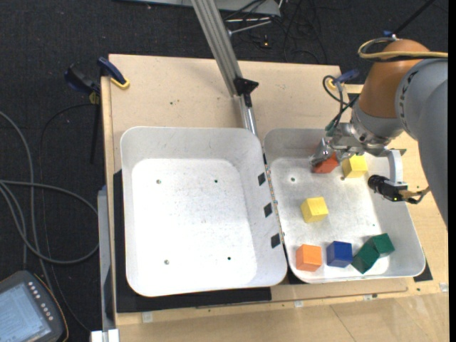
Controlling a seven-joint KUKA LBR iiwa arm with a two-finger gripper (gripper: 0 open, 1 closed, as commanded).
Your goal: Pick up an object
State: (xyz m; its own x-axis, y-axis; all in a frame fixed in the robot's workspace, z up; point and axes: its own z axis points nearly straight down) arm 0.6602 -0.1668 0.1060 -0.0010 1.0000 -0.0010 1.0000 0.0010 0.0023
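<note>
The gripper [329,152] is seen low over the far part of the right bin [402,219], directly above a red block [326,164]; whether the jaws are apart or clamped on it cannot be told. Just right of the red block, a yellow block [354,166] is seen. Nearer, a second yellow block [314,209] lies mid-bin, and orange [308,257], blue [340,254] and green blocks [373,252] are lined along the near wall.

A: Where does the camera sit?
B: Fixed above the bench [178,84], looking down at a slant, not close; both bins [135,191] fit, arm [420,98] entering at three o'clock.
</note>
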